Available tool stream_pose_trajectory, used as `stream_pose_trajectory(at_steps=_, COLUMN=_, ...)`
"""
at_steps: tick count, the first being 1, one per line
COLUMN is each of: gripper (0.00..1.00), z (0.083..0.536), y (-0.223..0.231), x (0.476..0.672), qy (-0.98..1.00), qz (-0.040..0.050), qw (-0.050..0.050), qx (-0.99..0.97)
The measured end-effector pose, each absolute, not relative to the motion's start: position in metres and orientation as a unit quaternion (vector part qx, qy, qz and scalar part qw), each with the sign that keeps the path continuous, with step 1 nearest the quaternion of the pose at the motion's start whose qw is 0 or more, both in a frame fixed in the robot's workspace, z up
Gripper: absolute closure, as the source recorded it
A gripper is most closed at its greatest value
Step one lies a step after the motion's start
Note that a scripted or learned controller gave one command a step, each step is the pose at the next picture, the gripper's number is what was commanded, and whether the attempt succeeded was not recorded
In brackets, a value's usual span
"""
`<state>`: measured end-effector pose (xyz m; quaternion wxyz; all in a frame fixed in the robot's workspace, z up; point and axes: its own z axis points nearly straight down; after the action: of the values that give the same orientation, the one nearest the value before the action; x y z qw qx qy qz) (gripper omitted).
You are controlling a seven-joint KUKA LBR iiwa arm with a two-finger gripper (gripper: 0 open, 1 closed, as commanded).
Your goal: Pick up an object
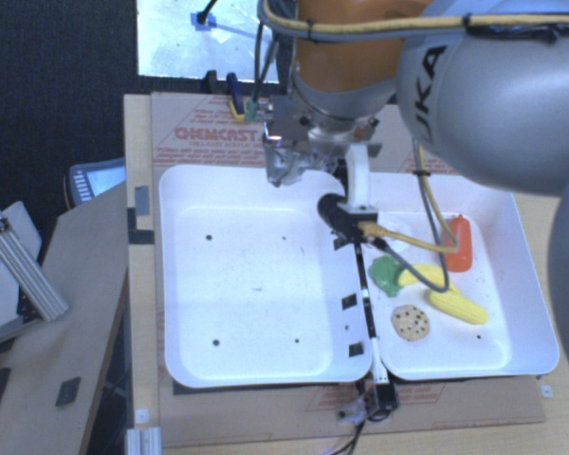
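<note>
Cookie (pixel 410 323) nearest, lower middle of right bin (pixel 523 347), speckled, lying flat. Corn cob (pixel 458 306) just right of it, lying at a slant. Green toy vegetable (pixel 386 275) above cookie, near divider between bins; second yellow piece (pixel 425 275) touching it, kind unclear. Orange-red vegetable (pixel 461 243) farther back, toward right wall. Left bin (pixel 256 292): white floor, few dark specks. Gripper (pixel 289 167) farthest, upper centre of frame, over left bin's back rim, apart from all objects. Open or closed: cannot tell.
</note>
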<state>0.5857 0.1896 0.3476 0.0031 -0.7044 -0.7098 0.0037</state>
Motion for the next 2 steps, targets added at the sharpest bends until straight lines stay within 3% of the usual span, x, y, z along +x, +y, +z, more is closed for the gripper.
stream_pose_trajectory(at_steps=1, gripper=1.0, z=0.4381, y=0.2377, x=0.5805, qy=-0.71, qz=-0.0053, qw=-0.001, qx=-0.704)
stream_pose_trajectory(at_steps=2, gripper=0.0, z=0.4328, y=0.2347, x=0.5807, qy=-0.708, qz=-0.001, qw=0.0, qx=-0.706)
